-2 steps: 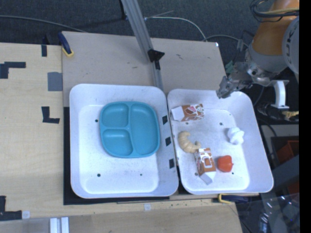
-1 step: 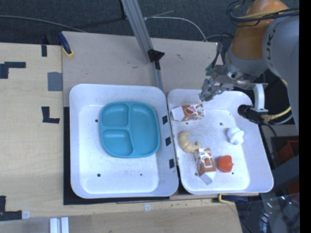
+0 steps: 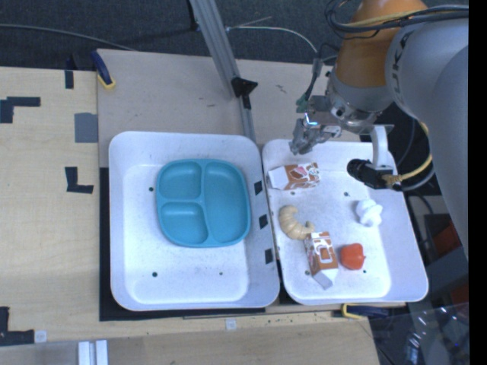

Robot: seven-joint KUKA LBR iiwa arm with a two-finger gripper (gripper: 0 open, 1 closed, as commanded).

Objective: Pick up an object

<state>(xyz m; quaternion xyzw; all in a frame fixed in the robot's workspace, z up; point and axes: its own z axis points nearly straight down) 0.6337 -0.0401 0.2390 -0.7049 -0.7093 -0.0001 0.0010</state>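
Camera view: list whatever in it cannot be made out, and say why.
- Gripper: its fingers are small and blurred above the far carton; whether they touch it cannot be told.
- Print on the near carton: too small to read.
- Red object and white object: too blurred to identify.
- Croissant-shaped piece: real or toy cannot be told.
- Arm: cut off by the right edge.

Fixed overhead camera, slanted down — both bins (image 3: 190, 147) framed

Pale wooden bench (image 3: 46, 204), dark carpet floor (image 3: 91, 10), metal pole (image 3: 217, 44)
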